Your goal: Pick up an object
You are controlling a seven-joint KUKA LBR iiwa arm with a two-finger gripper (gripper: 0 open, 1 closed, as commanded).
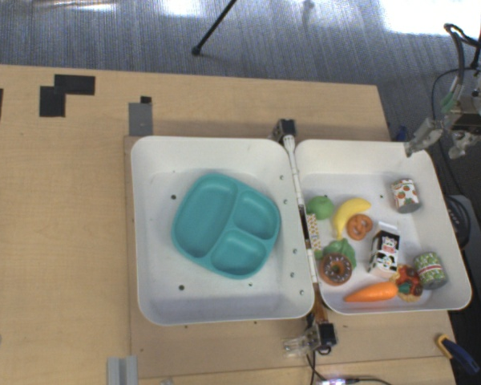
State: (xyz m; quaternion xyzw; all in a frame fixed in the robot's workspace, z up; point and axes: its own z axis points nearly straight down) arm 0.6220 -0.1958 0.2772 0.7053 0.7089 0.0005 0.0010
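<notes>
Gripper [442, 139], fingers apart and empty, hovers beyond the right white bin's [361, 152] far-right corner; I judge pre-approach.

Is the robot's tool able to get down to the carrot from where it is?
Probably yes. The carrot lies uncovered at the near edge of the right bin, and the tool hovers above the bin's far corner.

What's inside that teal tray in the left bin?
The teal tray lies in the left bin. Its three compartments all show bare teal floor. The tray itself covers the bin floor beneath it, so that patch stays unseen.
</notes>
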